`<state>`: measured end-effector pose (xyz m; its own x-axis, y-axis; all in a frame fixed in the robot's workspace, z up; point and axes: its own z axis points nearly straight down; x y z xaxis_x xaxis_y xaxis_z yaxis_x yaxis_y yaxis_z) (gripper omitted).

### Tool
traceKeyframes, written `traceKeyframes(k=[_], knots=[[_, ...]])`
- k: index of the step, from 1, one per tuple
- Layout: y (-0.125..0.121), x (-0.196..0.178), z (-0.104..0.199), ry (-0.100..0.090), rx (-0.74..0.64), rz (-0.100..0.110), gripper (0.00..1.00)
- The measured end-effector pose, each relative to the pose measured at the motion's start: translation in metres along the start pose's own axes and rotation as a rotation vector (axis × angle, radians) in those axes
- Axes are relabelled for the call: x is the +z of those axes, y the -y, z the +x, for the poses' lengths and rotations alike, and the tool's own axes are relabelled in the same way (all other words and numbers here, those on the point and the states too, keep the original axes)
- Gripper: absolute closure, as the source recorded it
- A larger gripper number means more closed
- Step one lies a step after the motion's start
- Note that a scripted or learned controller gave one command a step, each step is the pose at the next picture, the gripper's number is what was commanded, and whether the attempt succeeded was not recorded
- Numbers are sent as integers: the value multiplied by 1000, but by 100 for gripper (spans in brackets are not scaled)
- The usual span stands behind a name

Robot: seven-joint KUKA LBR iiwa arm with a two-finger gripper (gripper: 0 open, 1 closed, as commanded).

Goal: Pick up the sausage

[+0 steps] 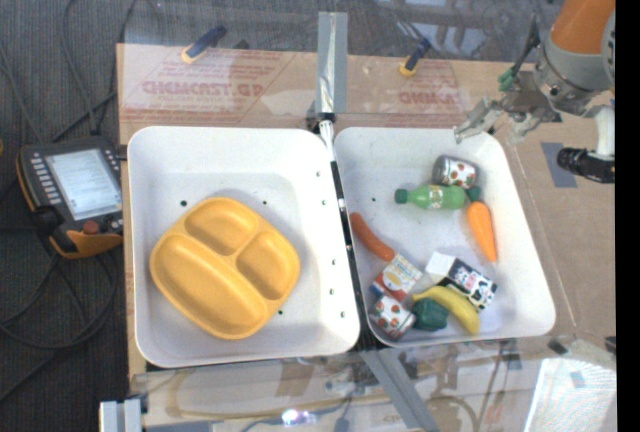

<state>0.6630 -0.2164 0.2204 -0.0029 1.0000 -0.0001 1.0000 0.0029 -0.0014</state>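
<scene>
Two white bins sit side by side on a brown tabletop (220,90) printed with faint reddish lettering too blurred to read, above grey carpet crossed by cables. The sausage (372,238) lies by the right bin's (528,250) left wall. The left bin (200,160) holds a yellow tray (226,266). The tool (490,120) hovers over the right bin's far rim, fingers spread, holding nothing.

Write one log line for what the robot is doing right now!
task: pick sausage | sausage: right bin, left edge, untouched | gripper: above bin's far rim, holding nothing
</scene>
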Motion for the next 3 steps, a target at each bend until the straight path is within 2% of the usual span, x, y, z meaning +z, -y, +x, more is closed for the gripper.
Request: traceKeyframes(k=[1, 2, 3], knots=[[55, 54, 57, 1, -18, 2, 0], [57, 102, 100, 15, -383, -32, 0], [121, 130, 111, 9, -553, -17, 0]])
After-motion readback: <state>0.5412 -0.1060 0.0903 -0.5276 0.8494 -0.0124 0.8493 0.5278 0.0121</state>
